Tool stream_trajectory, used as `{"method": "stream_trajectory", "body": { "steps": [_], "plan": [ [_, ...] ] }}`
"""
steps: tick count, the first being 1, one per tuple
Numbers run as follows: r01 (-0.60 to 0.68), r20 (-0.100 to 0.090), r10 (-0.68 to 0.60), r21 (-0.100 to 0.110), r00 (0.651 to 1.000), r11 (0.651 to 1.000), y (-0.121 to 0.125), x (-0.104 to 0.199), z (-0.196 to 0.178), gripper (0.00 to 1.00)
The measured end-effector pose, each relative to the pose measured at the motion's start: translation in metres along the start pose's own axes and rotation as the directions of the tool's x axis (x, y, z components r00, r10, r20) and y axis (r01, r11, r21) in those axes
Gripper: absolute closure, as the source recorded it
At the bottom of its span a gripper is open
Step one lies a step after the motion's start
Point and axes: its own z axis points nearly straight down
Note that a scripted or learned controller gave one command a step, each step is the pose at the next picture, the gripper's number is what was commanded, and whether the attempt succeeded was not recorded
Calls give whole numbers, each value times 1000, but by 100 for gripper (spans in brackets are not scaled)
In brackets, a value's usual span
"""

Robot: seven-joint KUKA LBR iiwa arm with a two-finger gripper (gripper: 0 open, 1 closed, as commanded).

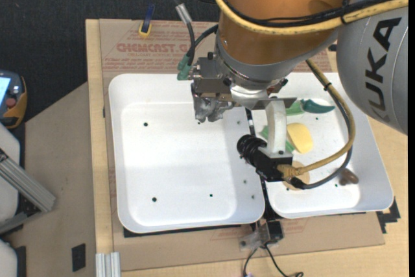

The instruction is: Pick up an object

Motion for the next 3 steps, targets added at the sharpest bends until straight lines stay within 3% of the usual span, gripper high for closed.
{"method": "stream_trajectory", "body": {
  "steps": [1,2,3],
  "plan": [
    [-4,-4,4,-13,1000,1000,1,-2,-70,100],
    [-8,3,8,4,1000,1000,0,-23,-6,100],
    [-8,6,8,12,1000,1000,-1,-34,138,100]
  ]
}}
